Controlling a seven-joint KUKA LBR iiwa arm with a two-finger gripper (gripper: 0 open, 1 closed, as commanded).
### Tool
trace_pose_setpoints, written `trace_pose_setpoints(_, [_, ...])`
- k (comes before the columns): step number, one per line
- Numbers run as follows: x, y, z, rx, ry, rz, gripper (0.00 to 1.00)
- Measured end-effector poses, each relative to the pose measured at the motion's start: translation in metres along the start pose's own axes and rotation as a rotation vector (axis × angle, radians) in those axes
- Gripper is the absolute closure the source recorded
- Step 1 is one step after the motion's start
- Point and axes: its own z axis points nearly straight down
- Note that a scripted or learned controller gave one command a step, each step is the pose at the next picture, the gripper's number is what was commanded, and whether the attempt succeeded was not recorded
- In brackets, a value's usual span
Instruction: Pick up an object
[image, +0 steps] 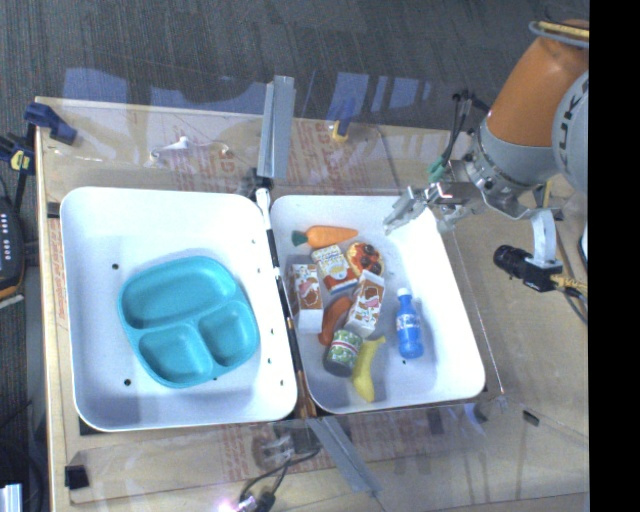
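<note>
The right bin (455, 330) holds a cluster of small items: an orange carrot (330, 237) at the far side, several printed cartons (367, 302) in the middle, a blue bottle (408, 325) to their right, a green can (343, 351) and a yellow banana (367, 370) at the near side. My gripper (413, 207) hangs above the bin's far right corner, up and to the right of the carrot. Its fingers stand open with nothing between them, and it touches none of the items.
The left bin (85, 240) holds a teal divided plate (188, 318). A grey bar (275, 125) stands behind the gap between the bins. Bare bench lies to the right of the right bin.
</note>
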Motion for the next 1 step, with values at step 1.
trace_pose_setpoints(1, [0.0362,-0.0585,0.0865,0.001,-0.001,-0.081,0.0])
